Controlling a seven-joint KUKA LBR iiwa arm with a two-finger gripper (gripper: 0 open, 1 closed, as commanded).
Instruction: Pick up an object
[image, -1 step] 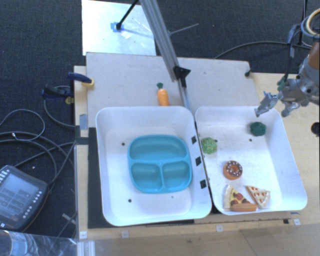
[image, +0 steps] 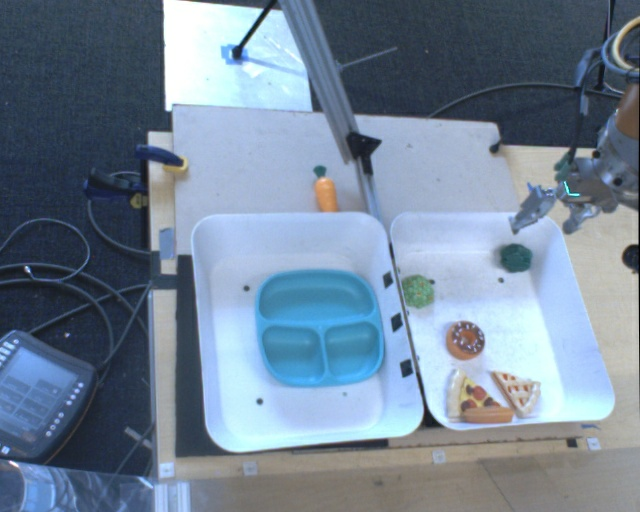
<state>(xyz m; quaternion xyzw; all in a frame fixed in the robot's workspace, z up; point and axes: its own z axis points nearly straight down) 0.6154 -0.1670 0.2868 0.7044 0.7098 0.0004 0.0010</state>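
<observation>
Hovering with open, empty jaws, our gripper (image: 553, 208) sits at two o'clock; the dark green piece (image: 516, 258) remains ungrasped.

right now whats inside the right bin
The right bin holds five toy foods: a dark green piece, light green broccoli, donut, pizza slice and waffle wedge. Nothing looks covered.

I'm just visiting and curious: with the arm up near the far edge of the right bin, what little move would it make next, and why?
Probably a short drop down and slightly toward the camera, onto the dark green piece. The gripper hangs open just above and beyond it, with nothing between its jaws. That piece is the nearest item, lying apart from the others in the right bin, so there is room around it.
</observation>
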